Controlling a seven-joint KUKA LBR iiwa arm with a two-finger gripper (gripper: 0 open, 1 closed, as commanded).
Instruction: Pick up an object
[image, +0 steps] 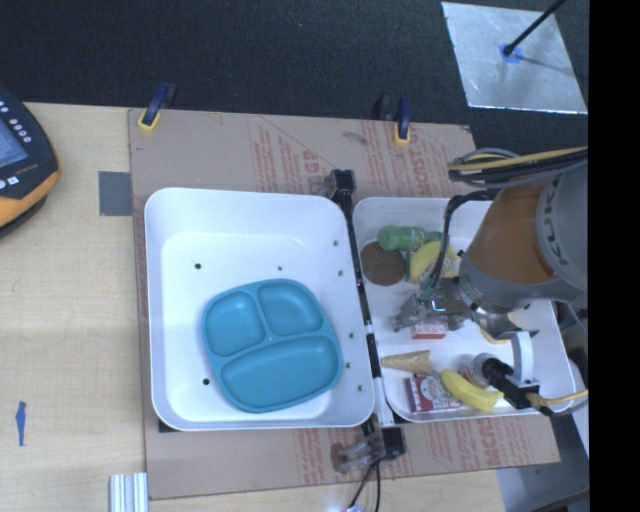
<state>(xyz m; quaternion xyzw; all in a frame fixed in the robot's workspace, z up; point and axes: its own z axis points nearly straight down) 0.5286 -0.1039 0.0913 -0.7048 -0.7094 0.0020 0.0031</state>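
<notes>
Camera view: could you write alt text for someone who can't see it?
A grey robot arm reaches into the right bin among toy food, including a banana. The left bin holds a blue tray.

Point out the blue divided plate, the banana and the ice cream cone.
blue divided plate (272, 345): camera view, centre ridge.
banana (468, 390): camera view, middle of the peel.
ice cream cone (406, 361): camera view, mid-cone.
</notes>
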